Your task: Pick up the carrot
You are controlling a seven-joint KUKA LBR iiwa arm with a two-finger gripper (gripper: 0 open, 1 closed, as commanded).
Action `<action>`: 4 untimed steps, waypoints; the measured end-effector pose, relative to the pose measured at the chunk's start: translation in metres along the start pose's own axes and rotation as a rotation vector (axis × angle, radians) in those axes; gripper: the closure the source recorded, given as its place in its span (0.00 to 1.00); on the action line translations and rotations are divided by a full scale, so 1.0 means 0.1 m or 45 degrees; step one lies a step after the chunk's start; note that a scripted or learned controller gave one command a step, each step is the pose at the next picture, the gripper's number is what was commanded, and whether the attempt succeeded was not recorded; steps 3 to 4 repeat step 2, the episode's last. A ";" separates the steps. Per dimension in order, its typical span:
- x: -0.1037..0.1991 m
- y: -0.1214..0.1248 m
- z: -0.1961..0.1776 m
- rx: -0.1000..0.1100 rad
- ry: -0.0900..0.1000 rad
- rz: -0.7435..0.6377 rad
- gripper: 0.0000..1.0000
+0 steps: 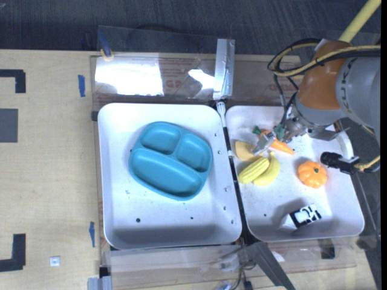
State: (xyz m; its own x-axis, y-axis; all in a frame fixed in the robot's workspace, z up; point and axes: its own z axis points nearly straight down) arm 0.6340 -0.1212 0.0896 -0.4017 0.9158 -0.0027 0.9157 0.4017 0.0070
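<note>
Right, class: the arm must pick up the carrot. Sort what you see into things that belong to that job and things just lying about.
Belongs to the job:
carrot
gripper
right bin

Just lying about:
bananas
small pumpkin
black and white block
blue divided plate
left bin

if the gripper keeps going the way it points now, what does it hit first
Most likely the carrot: the gripper reaches left and down into the right bin, its tip right at the carrot. Beyond lie the bananas. Height above the carrot is unclear.
</note>
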 end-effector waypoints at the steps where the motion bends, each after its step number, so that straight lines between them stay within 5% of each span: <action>1: -0.01 0.02 -0.12 -0.008 -0.004 0.000 1.00; 2: 0.12 0.23 -1.00 0.001 -0.003 0.292 1.00; 4: 0.12 0.23 -1.00 0.001 -0.003 0.292 1.00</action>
